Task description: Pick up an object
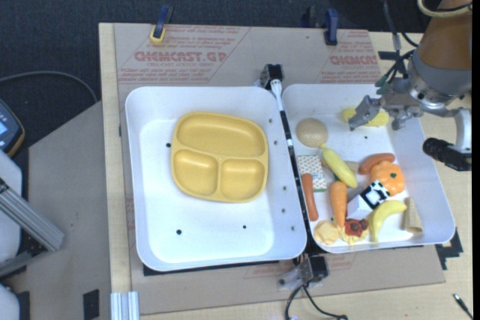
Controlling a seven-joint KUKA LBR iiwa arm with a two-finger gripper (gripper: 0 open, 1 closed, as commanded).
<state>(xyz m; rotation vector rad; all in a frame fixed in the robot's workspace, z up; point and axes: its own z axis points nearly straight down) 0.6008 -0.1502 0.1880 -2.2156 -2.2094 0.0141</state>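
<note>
Over the right bin (442, 195), near its far edge, the gripper (382, 113) hangs above a small yellow item (355, 115) that it partly covers; only a rounded yellow patch shows, and what it is cannot be made out. The view does not settle whether the pincer is open or closed, nor whether it touches the yellow piece. Most of the arm (444, 41) is cut off at the right edge: an orange band and grey wrist lean in from the right, angled down to the left.

Toy foods crowd the bin's near half. A pale, smooth egg-like ball (311, 132) lies near the divider, with a long yellow banana shape (339, 166) beside it. Further forward come a slim red-orange stick (307, 195), a tapered carrot (338, 204), a sausage (376, 161), a round orange piece (388, 177) against a black-and-white block (373, 195), a curved banana (384, 216) and a tan cone (412, 217).

A glossy yellow plate (220, 157) with three compartments sits in the left bin (150, 183).
</note>
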